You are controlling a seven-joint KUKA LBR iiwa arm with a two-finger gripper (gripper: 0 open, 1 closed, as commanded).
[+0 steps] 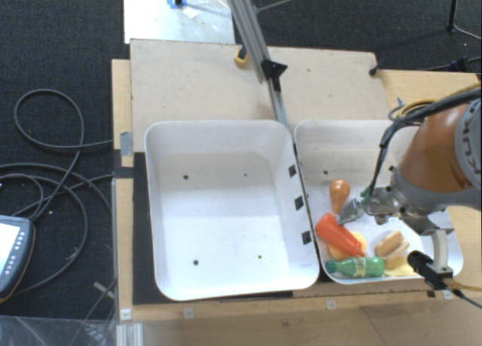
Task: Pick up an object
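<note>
The right bin holds several toy foods near its front. A small orange piece stands by the bin's left wall. In front of it a red-orange carrot-like piece lies at a slant over a yellow piece. A green bottle lies along the front wall, and a tan bun sits to its right. My gripper hangs low in this bin, just right of the small orange piece and just above the red-orange one. I see nothing held in it.
The left bin stands beside the right one, and the two share a divider with black clips. A metal pole slants across the back of the bench. Cables lie on the floor at left.
</note>
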